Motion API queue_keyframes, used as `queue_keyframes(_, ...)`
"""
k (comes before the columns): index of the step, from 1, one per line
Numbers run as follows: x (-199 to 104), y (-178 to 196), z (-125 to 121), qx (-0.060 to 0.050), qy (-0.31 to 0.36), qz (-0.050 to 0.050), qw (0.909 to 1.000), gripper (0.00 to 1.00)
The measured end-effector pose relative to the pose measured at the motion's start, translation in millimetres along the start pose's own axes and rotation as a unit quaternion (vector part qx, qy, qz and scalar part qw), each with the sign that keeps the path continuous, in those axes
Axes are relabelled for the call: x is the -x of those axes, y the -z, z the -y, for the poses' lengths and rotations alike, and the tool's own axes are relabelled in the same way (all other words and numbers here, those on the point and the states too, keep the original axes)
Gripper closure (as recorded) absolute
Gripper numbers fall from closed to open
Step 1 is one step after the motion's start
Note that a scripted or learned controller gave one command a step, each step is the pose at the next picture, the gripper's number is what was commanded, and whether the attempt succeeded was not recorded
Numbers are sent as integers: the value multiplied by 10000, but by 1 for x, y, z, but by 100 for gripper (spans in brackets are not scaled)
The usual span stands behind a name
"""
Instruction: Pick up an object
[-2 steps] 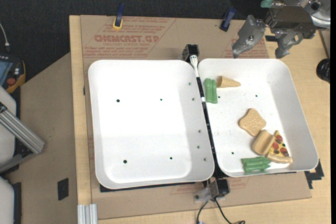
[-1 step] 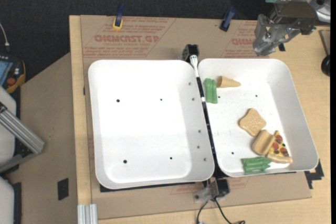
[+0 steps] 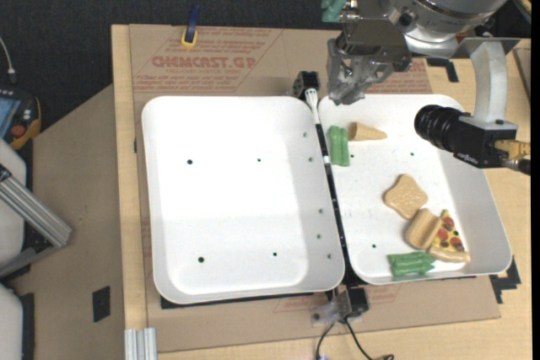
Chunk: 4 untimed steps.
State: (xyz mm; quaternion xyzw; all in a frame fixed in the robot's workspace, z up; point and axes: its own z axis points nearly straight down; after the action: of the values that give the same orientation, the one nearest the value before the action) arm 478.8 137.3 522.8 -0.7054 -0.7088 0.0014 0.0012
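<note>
My gripper (image 3: pixel 348 92) hangs over the far left corner of the right bin (image 3: pixel 485 206), fingers pointing down, with nothing between them. Just below it lie a green block (image 3: pixel 338 146) along the bin's left wall and a small tan cone-shaped piece (image 3: pixel 366 131). Further toward the front sit a toast-shaped slice (image 3: pixel 405 196), a tan bread roll (image 3: pixel 419 228), a pizza slice (image 3: pixel 447 240) and a green leafy piece (image 3: pixel 410 265).
The left bin (image 3: pixel 228 198) lies beside the right one, both on a cardboard sheet (image 3: pixel 211 55). A black camera-like cylinder (image 3: pixel 447 131) juts in over the right bin's far right side. A blue-yellow clip (image 3: pixel 191 29) sits at the cardboard's far edge.
</note>
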Motion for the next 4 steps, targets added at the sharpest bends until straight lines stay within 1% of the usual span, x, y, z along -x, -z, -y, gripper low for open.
queue_keyframes(1, 3, 1, 0, 9, -22, 0, 10000, 0)
queue_keyframes(2, -51, 13, -1, 36, 2, -12, 10000, 0)
queue_keyframes(3, -89, 12, -1, 33, -11, -11, 10000, 0)
queue_keyframes(4, -87, 12, -1, 29, -25, -8, 10000, 0)
